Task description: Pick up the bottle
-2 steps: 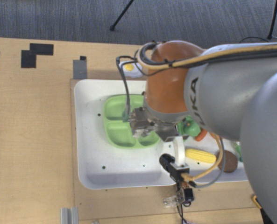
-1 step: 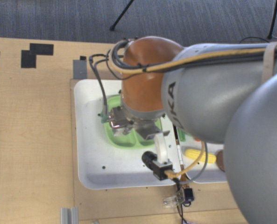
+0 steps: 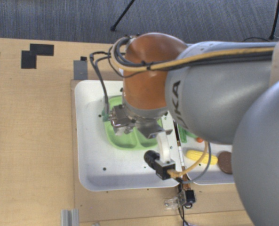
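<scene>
On the left, the bare surface [image 3: 31, 126] gives way to the left bin [image 3: 90, 140]. A green dish [image 3: 118, 140] lies in it towards the right side. The arm [image 3: 148, 69] hangs right over that dish, its wrist low above the green, and I cannot tell whether the jaws are wide or narrow. I cannot make out the bottle with any certainty; my guess is that it lies on or by the dish, beneath the wrist. To do this well, I'd say come straight down, centre the jaws across the bottle's body, and close only once they straddle it. Further right, the right bin [image 3: 210, 180] holds a yellow thing [image 3: 198, 157] and a brown disc [image 3: 225, 162].
</scene>
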Robot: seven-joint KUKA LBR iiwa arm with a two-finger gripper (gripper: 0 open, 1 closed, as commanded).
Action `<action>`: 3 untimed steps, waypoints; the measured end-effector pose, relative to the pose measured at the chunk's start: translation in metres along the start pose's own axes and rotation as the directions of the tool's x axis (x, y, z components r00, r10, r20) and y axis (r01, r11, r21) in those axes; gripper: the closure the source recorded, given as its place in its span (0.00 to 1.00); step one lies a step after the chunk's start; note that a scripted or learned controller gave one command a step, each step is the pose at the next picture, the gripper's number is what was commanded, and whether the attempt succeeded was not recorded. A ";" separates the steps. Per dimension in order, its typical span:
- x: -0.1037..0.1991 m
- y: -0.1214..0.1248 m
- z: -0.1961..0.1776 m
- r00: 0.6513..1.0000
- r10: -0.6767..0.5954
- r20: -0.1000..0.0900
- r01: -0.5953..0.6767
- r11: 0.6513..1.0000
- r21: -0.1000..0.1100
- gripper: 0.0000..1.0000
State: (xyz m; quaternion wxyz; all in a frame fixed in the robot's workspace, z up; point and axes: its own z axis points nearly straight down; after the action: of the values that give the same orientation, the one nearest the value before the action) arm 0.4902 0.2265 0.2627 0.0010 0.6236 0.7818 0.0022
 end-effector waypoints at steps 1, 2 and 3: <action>0.000 0.001 -0.010 1.000 -0.004 0.000 0.004 1.000 -0.002 1.00; -0.096 -0.027 0.140 0.990 0.139 0.003 -0.139 0.990 0.006 1.00; -0.078 -0.020 -0.015 0.970 0.242 0.000 -0.242 0.970 0.001 1.00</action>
State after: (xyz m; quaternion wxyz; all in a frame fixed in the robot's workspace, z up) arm 0.4875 0.1459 0.2772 0.0006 0.7143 0.6999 0.0019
